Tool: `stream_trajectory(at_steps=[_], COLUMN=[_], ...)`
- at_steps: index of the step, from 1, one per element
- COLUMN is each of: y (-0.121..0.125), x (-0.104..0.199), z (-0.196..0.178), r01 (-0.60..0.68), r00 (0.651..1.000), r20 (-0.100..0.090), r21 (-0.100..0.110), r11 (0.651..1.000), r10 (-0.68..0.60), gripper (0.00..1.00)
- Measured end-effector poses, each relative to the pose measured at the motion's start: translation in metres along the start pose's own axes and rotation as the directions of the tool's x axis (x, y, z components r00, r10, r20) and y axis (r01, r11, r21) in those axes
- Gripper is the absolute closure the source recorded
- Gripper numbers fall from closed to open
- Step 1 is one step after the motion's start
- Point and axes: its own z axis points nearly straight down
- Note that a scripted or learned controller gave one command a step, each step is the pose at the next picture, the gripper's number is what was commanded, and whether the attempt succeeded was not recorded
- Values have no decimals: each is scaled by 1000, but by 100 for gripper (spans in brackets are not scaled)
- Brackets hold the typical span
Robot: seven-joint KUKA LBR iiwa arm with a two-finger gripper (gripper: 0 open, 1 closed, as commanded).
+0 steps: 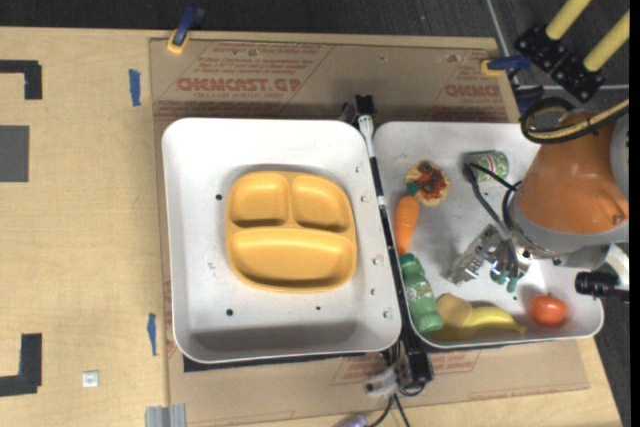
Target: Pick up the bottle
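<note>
From my screen, the green bottle (420, 293) lies along the left wall of the right bin (455, 143), just below the carrot (405, 220) and touching the banana (478, 315) at its lower end. The gripper (487, 255) hangs over the middle of that bin, apart from the bottle; it looks empty, though I cannot tell how it is set. A yellow divided plate (291, 228) sits in the left bin (190, 215).
</note>
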Motion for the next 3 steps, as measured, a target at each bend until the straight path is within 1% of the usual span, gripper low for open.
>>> stream_trajectory(at_steps=[1,2,3], y=[8,75,-21], x=[27,83,5], z=[-1,-98,-117], r01=[141,625,780], r00=[990,780,626], r20=[3,-7,-6], r21=[0,-4,-4], r11=[990,781,626], r10=[-141,-625,-780], gripper=[100,100,100])
